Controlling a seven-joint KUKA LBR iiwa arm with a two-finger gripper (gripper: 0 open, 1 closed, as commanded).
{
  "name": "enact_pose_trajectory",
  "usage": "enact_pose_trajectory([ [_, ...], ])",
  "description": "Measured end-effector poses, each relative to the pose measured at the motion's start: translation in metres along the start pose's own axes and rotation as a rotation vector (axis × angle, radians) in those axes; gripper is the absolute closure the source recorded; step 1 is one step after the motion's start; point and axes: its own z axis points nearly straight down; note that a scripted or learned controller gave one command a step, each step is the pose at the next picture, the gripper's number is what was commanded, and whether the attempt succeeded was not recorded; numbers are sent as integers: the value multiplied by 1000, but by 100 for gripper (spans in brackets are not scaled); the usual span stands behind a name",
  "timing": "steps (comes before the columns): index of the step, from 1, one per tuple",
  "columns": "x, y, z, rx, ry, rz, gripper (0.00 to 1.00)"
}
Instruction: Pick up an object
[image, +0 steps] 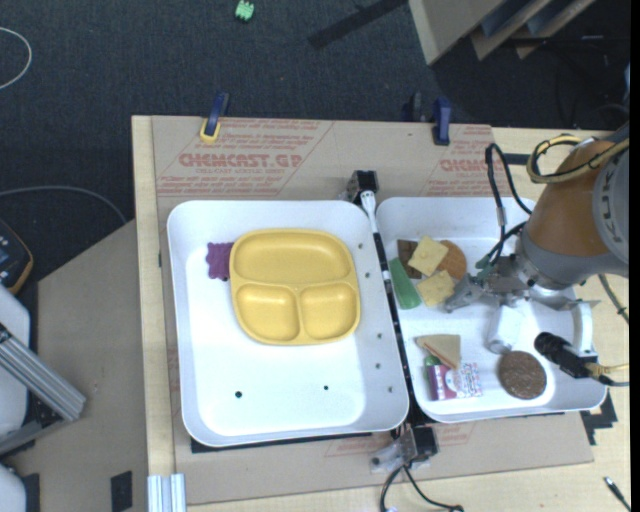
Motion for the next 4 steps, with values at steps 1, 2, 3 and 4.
enact_pose_trajectory([
  [1,-1,1,-13,-5,-2,1,100],
  [2,-3,4,-55,-9,-4,-1,100],
  [3,0,12,-101,-9,-4,-2,100],
  [4,0,12,-145,-10,-4,-2,100],
])
